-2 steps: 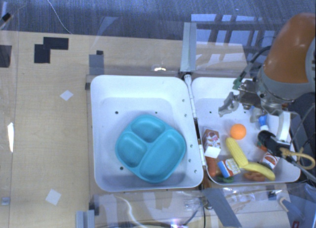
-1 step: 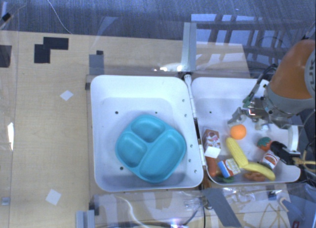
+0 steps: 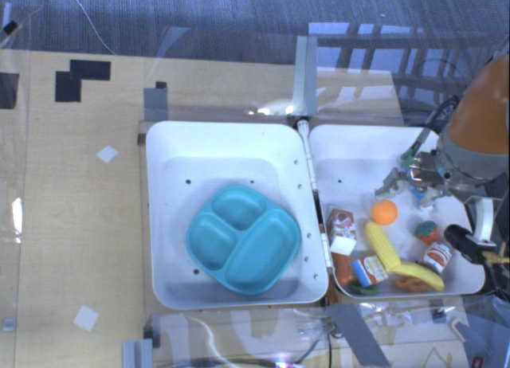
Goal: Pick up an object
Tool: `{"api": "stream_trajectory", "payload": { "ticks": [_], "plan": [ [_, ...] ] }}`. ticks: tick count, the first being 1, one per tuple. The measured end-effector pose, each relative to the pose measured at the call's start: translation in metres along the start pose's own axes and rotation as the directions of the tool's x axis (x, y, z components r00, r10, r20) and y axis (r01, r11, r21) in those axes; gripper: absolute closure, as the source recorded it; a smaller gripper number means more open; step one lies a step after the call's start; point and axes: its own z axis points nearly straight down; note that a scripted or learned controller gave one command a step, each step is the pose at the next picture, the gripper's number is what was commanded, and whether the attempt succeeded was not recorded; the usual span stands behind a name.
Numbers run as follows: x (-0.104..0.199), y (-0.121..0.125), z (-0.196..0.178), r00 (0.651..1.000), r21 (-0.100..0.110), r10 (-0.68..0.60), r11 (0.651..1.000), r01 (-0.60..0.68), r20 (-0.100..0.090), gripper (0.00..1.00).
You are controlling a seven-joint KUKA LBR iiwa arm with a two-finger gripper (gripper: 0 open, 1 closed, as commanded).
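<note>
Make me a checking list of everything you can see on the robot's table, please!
Surface: pale wooden bench bearing two shallow white bins side by side, left bin and right bin.
Job's things: in the right bin, small orange ball, yellow corn cob, yellow banana, small red-labelled jar and other small toy foods.
Clutter: blue three-part plastic plate in the left bin.
Claw: claw hangs over the right bin's back part, near the ball; grip cannot be judged.
Cables: dark cable by the arm.
Surroundings: black tape marks on the bench, blue carpet behind.
</note>
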Motion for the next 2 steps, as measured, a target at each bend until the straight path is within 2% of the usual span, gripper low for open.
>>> {"api": "stream_trajectory", "payload": {
  "ticks": [1, 2],
  "plan": [
    [0.018, 0.0251, 0.1103, 0.967, -0.01, -0.255, 0.967, 0.255, 0.002, 0.0],
    [0.0182, 0.0288, 0.101, 0.967, -0.018, -0.254, 0.967, 0.254, 0.005, 1.0]
  ]
}}
